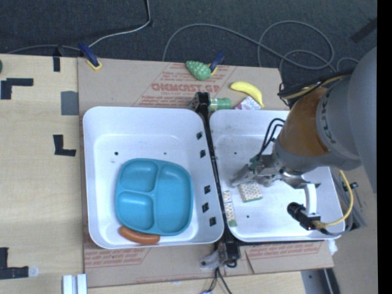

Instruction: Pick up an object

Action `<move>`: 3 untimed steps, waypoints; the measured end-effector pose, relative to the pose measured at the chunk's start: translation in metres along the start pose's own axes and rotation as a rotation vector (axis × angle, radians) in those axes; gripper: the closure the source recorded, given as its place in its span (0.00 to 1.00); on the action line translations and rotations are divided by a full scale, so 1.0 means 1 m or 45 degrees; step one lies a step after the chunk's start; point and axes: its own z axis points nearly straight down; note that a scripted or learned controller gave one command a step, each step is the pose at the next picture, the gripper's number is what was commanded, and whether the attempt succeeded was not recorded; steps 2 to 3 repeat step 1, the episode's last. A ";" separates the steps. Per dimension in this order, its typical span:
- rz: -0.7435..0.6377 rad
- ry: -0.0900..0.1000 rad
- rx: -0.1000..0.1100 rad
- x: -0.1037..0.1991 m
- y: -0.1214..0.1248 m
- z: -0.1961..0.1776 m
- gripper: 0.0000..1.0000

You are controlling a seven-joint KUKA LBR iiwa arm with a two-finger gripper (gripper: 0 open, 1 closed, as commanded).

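Over the right bin (269, 228), my pincer (245, 175) hangs just above a small patterned packet (250, 192); whether it's apart, I cannot tell.

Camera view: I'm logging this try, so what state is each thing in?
Blue tray: flat in left bin.
Sausage: lying against tray's near edge.
Patterned packet: flat in right bin, under hand.
Banana: on cardboard, outside bins.
Green toy: on cardboard, outside bins.

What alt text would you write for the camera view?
The robot's hand is low in the right bin, above a small checkered packet. The left bin holds a blue divided plate and a sausage.
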 end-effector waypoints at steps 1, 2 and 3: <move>0.002 -0.002 0.001 -0.001 0.000 -0.009 1.00; 0.002 -0.002 0.001 -0.001 0.000 -0.009 1.00; 0.002 -0.002 0.001 -0.001 0.000 -0.009 1.00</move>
